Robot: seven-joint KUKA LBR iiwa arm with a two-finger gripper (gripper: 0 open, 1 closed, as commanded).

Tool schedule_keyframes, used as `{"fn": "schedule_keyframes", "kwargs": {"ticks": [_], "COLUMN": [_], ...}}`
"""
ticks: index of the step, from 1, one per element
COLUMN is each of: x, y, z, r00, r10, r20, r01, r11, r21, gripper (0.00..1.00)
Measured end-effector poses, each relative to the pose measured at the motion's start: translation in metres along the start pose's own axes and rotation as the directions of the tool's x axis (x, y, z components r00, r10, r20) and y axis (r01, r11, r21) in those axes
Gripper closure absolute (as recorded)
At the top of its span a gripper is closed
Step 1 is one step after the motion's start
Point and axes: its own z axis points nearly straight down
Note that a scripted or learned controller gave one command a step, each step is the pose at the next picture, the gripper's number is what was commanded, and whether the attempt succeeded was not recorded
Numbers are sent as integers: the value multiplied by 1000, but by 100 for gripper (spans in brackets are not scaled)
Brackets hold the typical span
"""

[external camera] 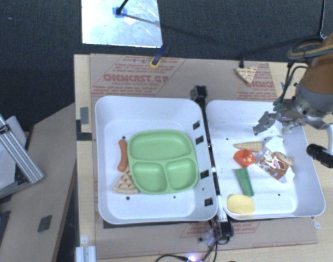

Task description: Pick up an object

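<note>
The right bin (226,119) holds a tan cone-shaped piece (248,145), a red piece (244,158), a green stick (244,181), a yellow lump (240,203) and a brown-and-white carton (274,164). My gripper (271,120) hangs over the upper right part of that bin, above and to the right of the cone piece. Its fingers stand apart with nothing between them. In the left bin (109,119) lies a green divided plate (161,161), with a hot dog (122,153) and a pizza slice (124,183) beside it.
Another pizza slice (247,73) lies on the cardboard behind the right bin. A black divider clip row (204,146) runs between the bins. A shiny metal sheet (121,14) sits at the back. Metal framing (11,146) stands at the left.
</note>
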Motion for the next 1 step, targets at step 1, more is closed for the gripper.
{"fn": "schedule_keyframes", "kwargs": {"ticks": [1], "x": [0], "y": [3], "z": [-7], "r00": [1000], "r10": [-3], "r20": [2], "r01": [3], "r11": [1000], "r21": [-12], "gripper": [0]}}
